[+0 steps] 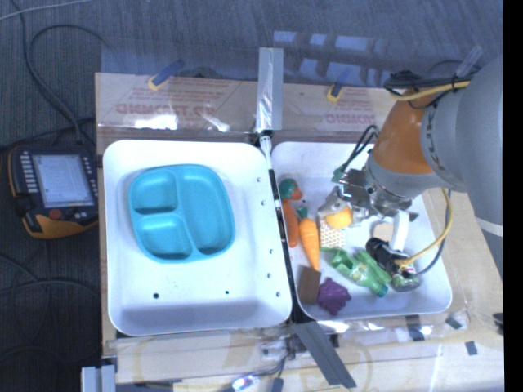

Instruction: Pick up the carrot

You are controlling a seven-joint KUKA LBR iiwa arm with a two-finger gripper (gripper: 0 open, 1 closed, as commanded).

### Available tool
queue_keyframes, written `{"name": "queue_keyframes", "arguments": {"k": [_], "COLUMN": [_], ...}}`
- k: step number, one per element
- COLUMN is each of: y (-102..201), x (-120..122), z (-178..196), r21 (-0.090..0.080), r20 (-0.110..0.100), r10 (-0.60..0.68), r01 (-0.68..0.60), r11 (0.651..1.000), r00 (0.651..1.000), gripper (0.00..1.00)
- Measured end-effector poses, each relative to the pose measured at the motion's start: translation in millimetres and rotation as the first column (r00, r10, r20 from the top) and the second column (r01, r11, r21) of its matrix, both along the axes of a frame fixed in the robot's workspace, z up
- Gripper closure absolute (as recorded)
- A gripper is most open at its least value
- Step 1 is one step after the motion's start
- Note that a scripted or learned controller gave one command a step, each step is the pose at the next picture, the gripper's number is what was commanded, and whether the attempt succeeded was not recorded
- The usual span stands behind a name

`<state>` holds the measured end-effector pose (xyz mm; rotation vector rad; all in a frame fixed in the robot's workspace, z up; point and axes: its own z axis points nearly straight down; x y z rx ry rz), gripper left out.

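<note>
An orange carrot lies in the right bin near its left wall, pointing toward the front. A thinner orange carrot with a green top lies just left of it, along the wall. My gripper hangs over the middle of the right bin, to the right of both carrots and apart from them. A small yellow-orange piece sits right at the gripper's lower left tip. I cannot see whether it is held.
A blue divided plate lies in the left bin. The right bin also holds a cream waffle-like piece, green toys, a purple piece and a brown block. A teach pendant lies on the floor at the left.
</note>
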<state>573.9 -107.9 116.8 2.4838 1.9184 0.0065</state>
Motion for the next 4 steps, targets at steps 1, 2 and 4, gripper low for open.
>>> {"name": "queue_keyframes", "arguments": {"k": [1,2,4], "y": [18.8,49.2,-2.5], "x": [41.7,46.3,93.1], "z": [65.5,65.0,-3.4], "r21": [-0.003,-0.003,-0.003], "r20": [-0.009,-0.011,-0.01], "r10": [-0.15,0.025,-0.124], "r01": [0.15,-0.025,0.124], "r11": [0.989,1.0,0.992], "r00": [0.989,1.0,0.992], "gripper": [1.0,1.0,1.0]}}
